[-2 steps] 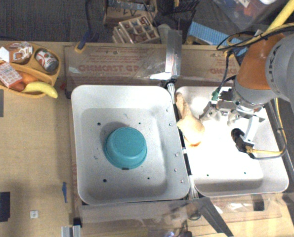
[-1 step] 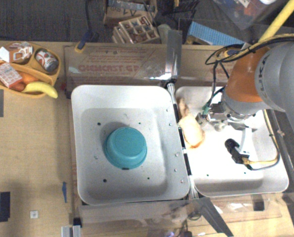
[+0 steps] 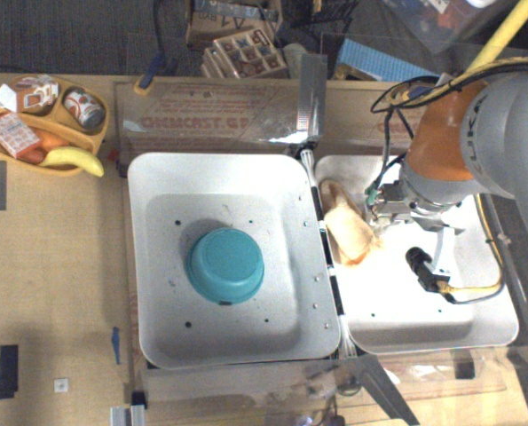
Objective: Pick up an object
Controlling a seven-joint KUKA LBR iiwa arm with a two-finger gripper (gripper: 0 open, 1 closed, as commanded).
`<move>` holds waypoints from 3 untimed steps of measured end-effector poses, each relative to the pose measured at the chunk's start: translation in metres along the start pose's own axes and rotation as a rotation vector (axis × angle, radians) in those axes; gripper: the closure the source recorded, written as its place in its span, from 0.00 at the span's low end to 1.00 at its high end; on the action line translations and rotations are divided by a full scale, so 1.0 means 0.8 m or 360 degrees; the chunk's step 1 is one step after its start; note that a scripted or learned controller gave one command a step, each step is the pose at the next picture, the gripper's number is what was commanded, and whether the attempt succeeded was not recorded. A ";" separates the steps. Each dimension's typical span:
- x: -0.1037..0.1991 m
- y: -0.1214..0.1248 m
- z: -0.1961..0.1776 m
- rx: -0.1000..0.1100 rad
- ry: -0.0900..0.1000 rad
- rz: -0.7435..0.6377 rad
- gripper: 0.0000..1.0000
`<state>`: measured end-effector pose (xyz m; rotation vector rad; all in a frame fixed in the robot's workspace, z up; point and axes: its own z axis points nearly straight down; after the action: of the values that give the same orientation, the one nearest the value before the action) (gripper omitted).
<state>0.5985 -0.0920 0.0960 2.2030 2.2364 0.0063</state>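
Reach step — hand (image 3: pixel 381 223) low in the right bin (image 3: pixel 476 327), grip state unreadable; tan object (image 3: pixel 348 233) just beside it — next, close on it.

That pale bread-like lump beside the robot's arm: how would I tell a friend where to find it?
Find the right-hand white bin. Along its left wall, beside the claw, lies the tan lump, soft and browned at its lower edge. The other bin's blue bowl is round and bright.
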 end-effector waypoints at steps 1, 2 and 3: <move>-0.031 -0.001 -0.045 0.0014 -0.0003 -0.0071 1.00; -0.031 -0.001 -0.045 0.0014 -0.0002 -0.0071 0.00; -0.029 -0.033 0.005 -0.0020 -0.0002 -0.0181 0.00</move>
<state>0.5726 -0.1158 0.0922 2.0656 2.3509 0.0187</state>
